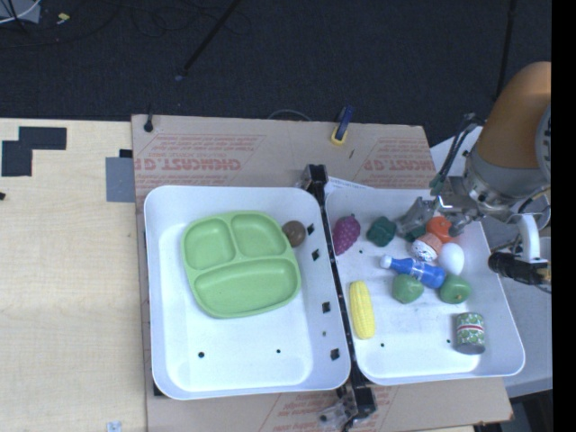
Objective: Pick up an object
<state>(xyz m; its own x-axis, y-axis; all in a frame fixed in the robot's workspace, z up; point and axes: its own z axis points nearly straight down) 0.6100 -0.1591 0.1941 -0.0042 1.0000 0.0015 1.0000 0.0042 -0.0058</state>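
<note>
1. Broadly, a light wooden table (63, 277) is seen bearing a brown cardboard sheet (270, 156), on which two shallow white bins lie side by side.
2. The left bin (234, 367) is occupied by a green divided plate (241, 264), set toward its far left; a small brown ball (294, 232) is touching the plate's far right corner.
3. The arm (517, 133), grey with an orange band, is seen entering from the right above the far right corner of the right bin (432, 358).
4. The hand (425, 219) is lowered at the far side of the right bin, between a dark green piece (381, 231) on its left and an orange object (438, 227) on its right. Whether its fingers are wide or narrow cannot be told, and nothing is seen held between them.
5. A yellow corn cob (362, 309) is laid lengthwise near the bin's left wall, well apart from the hand.
6. A blue and white bottle (417, 267) is lying across the middle, just near of the hand.
7. A purple grape bunch (346, 232) is placed at the far left corner.
8. A small patterned can (468, 330) is standing toward the near right.
9. Two green fruits are found beside the bottle: one (407, 288) on its near side, another (454, 289) to the right.
10. A white egg (452, 258) is resting between the orange object and the right green fruit.
</note>
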